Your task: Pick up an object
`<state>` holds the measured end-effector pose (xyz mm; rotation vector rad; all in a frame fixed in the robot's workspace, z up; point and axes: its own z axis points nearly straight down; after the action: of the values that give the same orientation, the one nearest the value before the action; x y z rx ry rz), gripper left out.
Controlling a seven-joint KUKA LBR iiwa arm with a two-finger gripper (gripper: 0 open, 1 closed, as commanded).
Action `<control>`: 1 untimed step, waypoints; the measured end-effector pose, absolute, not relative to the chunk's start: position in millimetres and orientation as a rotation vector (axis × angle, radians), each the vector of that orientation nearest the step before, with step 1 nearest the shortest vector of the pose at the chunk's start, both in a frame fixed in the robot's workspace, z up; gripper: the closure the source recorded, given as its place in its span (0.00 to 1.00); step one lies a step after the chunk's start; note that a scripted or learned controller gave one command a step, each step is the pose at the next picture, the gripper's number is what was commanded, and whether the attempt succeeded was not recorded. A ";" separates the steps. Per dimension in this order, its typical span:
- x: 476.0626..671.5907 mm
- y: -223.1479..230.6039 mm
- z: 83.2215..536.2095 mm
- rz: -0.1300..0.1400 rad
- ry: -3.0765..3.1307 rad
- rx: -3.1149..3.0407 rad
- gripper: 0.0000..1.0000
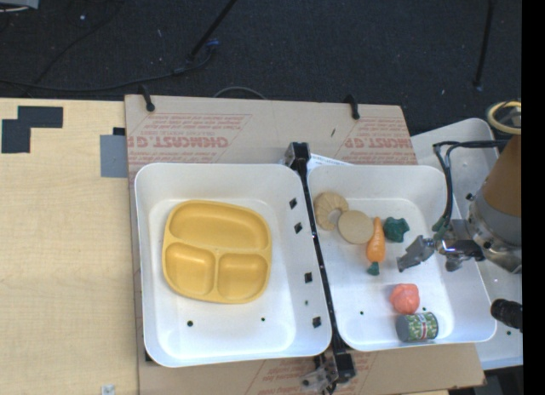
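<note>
Carrot (pixel 375 244), lying in the right bin (pixel 430 185) between a tan disc (pixel 355 226) and the empty, open gripper (pixel 416 253), looks like light, stiff, slick plastic, best pinched across its orange middle.

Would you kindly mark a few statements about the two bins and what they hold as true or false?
1. The yellow plate lies in the left bin. True.
2. The green can stands upright in the left bin. False: it lies on its side in the right bin.
3. The gripper grips the red ball. False: the ball lies apart from it, nearer the can.
4. The carrot lies in the right bin. True.
</note>
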<state>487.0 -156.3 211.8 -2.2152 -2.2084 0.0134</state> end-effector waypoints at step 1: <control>489.2 -156.0 216.5 0.005 -2.217 -2.217 0.00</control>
<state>489.2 -156.0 216.5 -2.2170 -2.2170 0.0054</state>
